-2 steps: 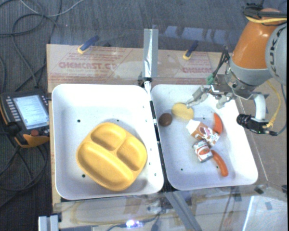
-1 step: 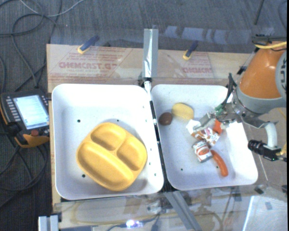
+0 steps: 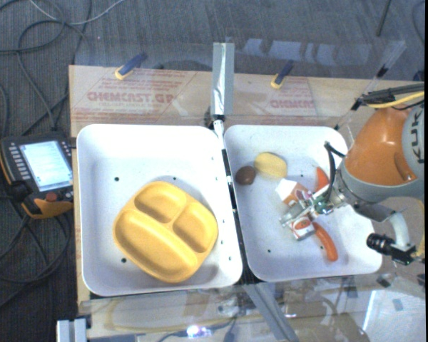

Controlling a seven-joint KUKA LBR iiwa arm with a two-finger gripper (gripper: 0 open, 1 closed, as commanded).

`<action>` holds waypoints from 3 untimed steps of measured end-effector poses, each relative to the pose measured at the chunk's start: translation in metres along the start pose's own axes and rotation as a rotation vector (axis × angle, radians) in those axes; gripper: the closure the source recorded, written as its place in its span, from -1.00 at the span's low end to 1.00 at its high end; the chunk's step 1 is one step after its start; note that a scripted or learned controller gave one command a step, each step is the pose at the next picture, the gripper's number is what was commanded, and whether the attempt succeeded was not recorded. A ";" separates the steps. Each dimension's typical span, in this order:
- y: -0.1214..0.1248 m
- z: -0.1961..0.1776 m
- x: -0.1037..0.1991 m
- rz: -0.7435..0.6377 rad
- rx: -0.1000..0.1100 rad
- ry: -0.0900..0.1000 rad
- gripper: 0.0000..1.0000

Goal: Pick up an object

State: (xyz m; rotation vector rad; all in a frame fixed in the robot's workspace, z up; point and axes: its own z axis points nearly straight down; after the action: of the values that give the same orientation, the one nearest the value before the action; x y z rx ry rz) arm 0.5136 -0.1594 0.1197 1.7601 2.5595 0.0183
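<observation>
My gripper (image 3: 300, 216) is low in the right bin (image 3: 271, 262), reaching in from the right under the orange wrist band (image 3: 381, 152). It sits among small items: a white and orange wedge (image 3: 287, 189) just to its upper left, an orange carrot-like piece (image 3: 321, 178) above it, and an orange sausage-shaped piece (image 3: 327, 245) just to its lower right. Whether anything is held I cannot make out. Farther up and left lie a pale yellow potato-like lump (image 3: 271, 164) and a small brown ball (image 3: 245, 175).
The left bin (image 3: 100, 155) holds a large yellow compartment tray (image 3: 166, 230), lying face down. A divider rim (image 3: 228, 191) runs between the bins. A teach pendant (image 3: 39, 166) lies off the bench at the left.
</observation>
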 end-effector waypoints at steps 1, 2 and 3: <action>0.016 0.009 0.006 -0.180 -0.013 -0.027 -1.00; 0.056 0.031 0.001 0.013 0.016 0.011 -1.00; 0.057 0.021 0.001 0.014 0.015 0.013 1.00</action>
State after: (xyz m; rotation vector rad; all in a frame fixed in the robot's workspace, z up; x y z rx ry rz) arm 0.5670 -0.1383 0.1002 1.7892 2.5631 0.0107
